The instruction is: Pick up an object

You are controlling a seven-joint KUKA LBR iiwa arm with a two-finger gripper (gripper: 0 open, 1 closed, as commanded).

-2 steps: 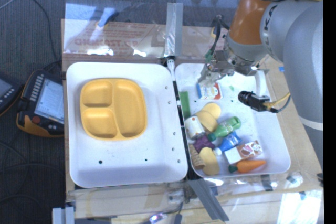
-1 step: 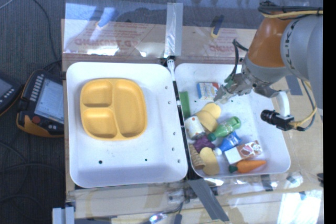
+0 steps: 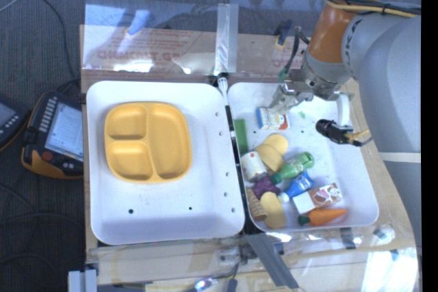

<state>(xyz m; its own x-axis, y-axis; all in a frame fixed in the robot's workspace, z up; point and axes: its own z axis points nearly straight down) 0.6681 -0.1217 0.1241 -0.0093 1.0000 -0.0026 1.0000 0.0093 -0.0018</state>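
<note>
Dark carpet with trailing cables surrounds the worktop carrying two white bins. At the right bin's twelve o'clock end the tool hangs just above a small white carton; whether it is apart or together I cannot tell. A grasp could slip, since the carton lies flat near the bin wall. Toward six o'clock a green bottle, blue block and carrot crowd together. A yellow divided plate fills the left bin.
</note>
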